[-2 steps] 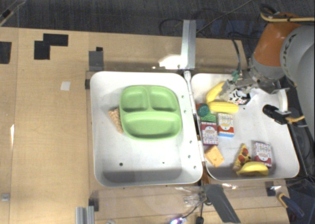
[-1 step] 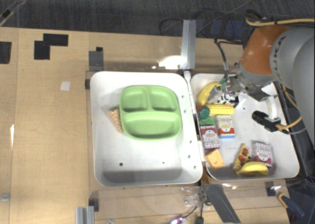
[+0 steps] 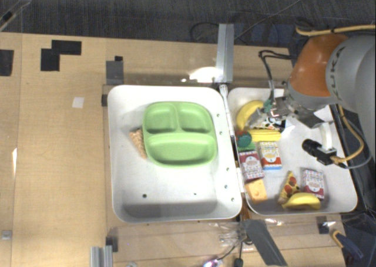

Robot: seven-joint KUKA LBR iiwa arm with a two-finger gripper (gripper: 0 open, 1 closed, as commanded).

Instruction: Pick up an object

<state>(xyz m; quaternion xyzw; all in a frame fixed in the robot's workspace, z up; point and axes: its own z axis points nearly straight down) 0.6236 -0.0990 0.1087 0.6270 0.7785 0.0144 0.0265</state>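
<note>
My gripper (image 3: 267, 117) is low in the right bin (image 3: 346, 201), at its back left, beside a yellow banana (image 3: 247, 113). Whether it touches the banana is unclear. Just in front of it lie a yellow block (image 3: 264, 135) and a small green piece (image 3: 244, 139). Further forward are two red snack boxes (image 3: 251, 165) (image 3: 271, 155), a cheese wedge (image 3: 256, 189), a pizza slice (image 3: 289, 185), a second banana (image 3: 302, 201) and another red box (image 3: 313, 182).
The left bin (image 3: 170, 201) holds a green divided tray (image 3: 179, 134) with a tan cracker-like piece (image 3: 137, 141) at its left edge. A black part (image 3: 317, 149) of the arm hangs over the right bin. The arm's orange band (image 3: 311, 72) is at the back right.
</note>
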